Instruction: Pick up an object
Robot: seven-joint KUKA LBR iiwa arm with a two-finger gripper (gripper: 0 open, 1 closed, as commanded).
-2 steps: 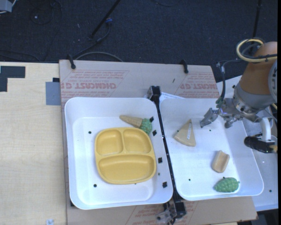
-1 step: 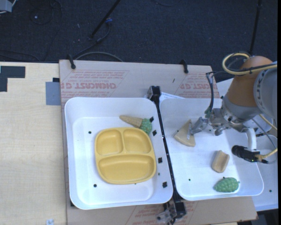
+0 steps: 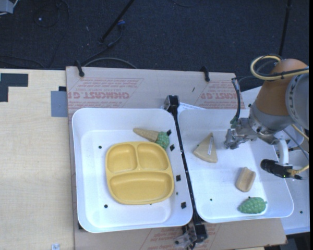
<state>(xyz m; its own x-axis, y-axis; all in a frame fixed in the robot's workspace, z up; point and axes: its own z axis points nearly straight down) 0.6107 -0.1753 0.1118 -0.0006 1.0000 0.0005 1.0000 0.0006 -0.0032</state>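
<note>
Your gripper (image 3: 232,138) sits low over the right bin (image 3: 281,204), toward its far right part. Nothing shows between the tips. Open or closed: can't tell from this angle, it's too small and dark there.

Closest item to you: a tan wedge-shaped piece (image 3: 206,150), like a cheese or pie slice, just beside the gripper on the side toward the divider, apart from it, not touching. It lies in the far half of the right bin, near the inner wall.

Next out: a small tan block (image 3: 245,179), bread-like, in the middle of the right bin, nearer the front. Past that, a green bumpy cluster (image 3: 252,205), looks like toy grapes or broccoli, close to the front right corner of the same bin.

Grey arm (image 3: 274,113) with the orange band comes in over the right bin's far right corner.

Left bin (image 3: 86,139): yellow three-compartment plate (image 3: 140,172) in the centre, flat. Behind it, near the far right corner of that bin, a tan cone with a green end (image 3: 152,136), lying on its side, touching or almost touching the plate's rim.
</note>
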